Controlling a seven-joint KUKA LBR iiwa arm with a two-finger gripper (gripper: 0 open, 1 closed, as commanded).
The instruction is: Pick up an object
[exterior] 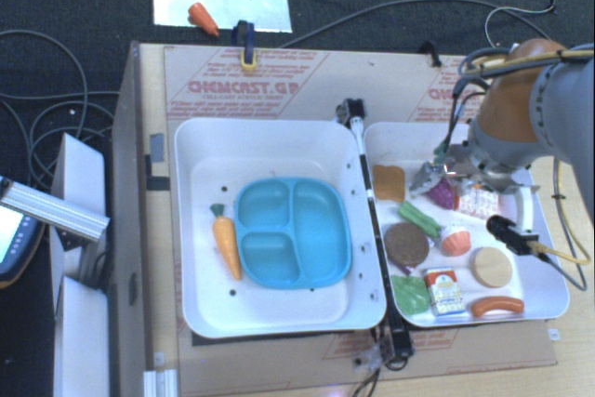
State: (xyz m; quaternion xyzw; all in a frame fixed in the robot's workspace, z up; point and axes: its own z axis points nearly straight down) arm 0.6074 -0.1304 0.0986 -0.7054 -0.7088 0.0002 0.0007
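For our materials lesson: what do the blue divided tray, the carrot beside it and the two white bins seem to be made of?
Blue divided tray: likely moulded plastic, one even colour, smooth with a soft sheen. Carrot: probably a plastic or rubber toy, flat uniform orange with a tidy green top; the material stays uncertain. White bins and: likely thin formed plastic, with rounded corners, smooth walls and a faint gloss.

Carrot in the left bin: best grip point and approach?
Take the carrot across its thick upper body, just below the green top, coming straight down. It lies flat, lengthwise beside the blue tray, so close the jaws across its width; the tray side looks tight. The taper toward the tip would likely slip.
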